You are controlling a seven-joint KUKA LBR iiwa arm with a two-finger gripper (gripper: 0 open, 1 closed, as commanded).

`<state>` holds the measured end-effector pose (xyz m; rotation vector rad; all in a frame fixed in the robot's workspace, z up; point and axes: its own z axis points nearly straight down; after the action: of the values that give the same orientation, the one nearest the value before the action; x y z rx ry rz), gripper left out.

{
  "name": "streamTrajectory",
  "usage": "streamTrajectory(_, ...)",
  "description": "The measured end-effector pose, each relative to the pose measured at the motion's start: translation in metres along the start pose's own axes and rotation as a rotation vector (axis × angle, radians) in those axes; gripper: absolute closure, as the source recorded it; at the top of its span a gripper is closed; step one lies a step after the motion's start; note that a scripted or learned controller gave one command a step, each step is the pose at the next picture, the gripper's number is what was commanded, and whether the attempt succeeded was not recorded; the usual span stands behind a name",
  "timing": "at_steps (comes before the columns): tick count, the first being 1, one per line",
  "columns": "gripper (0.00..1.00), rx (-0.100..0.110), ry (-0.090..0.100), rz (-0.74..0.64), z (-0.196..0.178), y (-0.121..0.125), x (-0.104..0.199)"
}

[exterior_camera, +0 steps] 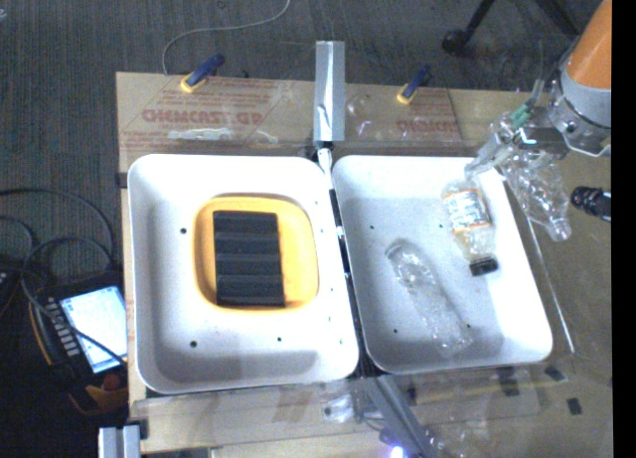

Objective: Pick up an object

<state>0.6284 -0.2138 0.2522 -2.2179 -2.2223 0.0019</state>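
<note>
In the right bin lie two objects. A small clear bottle with an orange-and-white label and a black cap lies near the bin's right wall, its cap toward the front. A crumpled clear plastic bottle lies in the middle, slanting toward the front right. In the left bin sits a yellow tray with a black ridged insert. My gripper hangs over the right bin's far right rim, just right of the small bottle. Its translucent fingers are spread open with nothing between them.
A metal post stands behind the seam between the bins. Two blue-and-yellow clamps hold a cardboard sheet at the back. Cables and a small screen device lie on the floor at the left.
</note>
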Motion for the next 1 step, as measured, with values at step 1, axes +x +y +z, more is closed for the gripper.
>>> streamTrajectory(1, 0.0, 0.0, -0.001, -0.225, 0.1234, -0.0281, -0.0092)
